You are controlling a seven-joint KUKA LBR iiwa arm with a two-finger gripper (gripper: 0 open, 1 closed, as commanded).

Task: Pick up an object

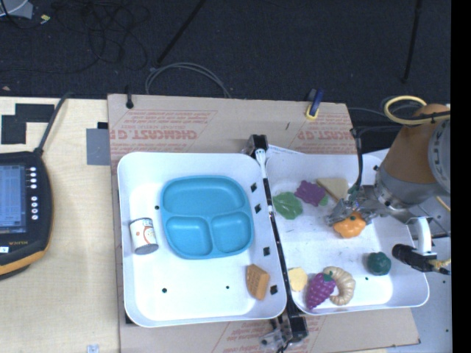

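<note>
Orange toy fruit (349,227), rounded and glossy, lying in the right bin (412,293) near its upper right, directly at the pincer (346,213) tips; grip indiscernible.

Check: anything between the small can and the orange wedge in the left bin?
Camera view: the blue tray lies between the can and the wedge, with bare bin floor below it.

bare floor (324,237) mid right bin, toys ringing it.

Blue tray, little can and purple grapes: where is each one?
Blue tray (204,217), camera view, on its centre divider.
Can (143,236), camera view, on its side wall.
Grapes (319,289), camera view, on the bunch's middle.
</note>
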